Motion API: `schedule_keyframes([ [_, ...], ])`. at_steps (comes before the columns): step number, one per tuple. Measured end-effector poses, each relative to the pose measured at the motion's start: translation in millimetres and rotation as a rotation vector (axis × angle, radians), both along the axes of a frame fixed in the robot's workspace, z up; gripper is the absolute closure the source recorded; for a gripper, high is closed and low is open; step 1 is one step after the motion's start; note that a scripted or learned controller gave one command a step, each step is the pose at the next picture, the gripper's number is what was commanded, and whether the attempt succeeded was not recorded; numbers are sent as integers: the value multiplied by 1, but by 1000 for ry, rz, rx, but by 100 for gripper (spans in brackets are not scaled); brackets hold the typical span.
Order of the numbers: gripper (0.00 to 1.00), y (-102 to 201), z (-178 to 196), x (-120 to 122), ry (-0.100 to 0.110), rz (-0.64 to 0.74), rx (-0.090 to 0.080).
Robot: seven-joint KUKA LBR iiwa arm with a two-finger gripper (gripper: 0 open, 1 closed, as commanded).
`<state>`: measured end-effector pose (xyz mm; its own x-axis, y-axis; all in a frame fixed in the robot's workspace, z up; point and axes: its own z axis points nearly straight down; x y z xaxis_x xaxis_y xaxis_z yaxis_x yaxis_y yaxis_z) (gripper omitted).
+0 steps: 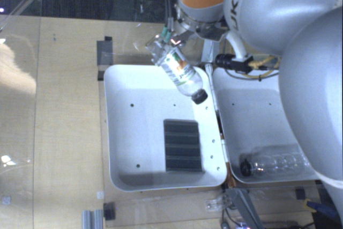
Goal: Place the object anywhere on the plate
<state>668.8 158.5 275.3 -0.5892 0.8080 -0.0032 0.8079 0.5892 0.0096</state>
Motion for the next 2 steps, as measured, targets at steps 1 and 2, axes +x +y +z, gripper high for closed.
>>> schedule_keyframes([
  [1, 100, -11, 4, -23, 4, 20, -2],
  [2, 100, -62, -17, -24, 2, 253, -3],
])
